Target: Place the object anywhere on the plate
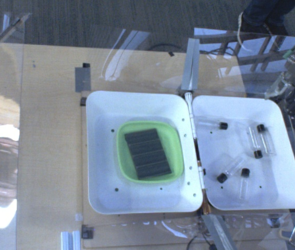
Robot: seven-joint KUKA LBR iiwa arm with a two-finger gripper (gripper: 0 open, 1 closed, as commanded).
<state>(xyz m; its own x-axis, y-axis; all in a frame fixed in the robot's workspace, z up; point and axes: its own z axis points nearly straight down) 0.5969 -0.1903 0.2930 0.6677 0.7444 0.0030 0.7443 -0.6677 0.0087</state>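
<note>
A green plate (123, 163) sits in the middle of the left white bin (98, 191). A dark grey, ribbed rectangular block (147, 153) lies flat on the plate, turned a little off square and covering most of its floor. In the right white bin (288, 191) lie several clear vials with black caps, among them one at the back left (216, 124), one at the back right (262, 135) and one at the front (228, 171). They are scattered and lie apart from each other.
Grey machine parts (293, 74) crowd the right edge behind the right bin. A grey metal post (191, 69) stands behind the seam between the bins. A glass pane over the wooden bench (48, 155) throws reflections at the left.
</note>
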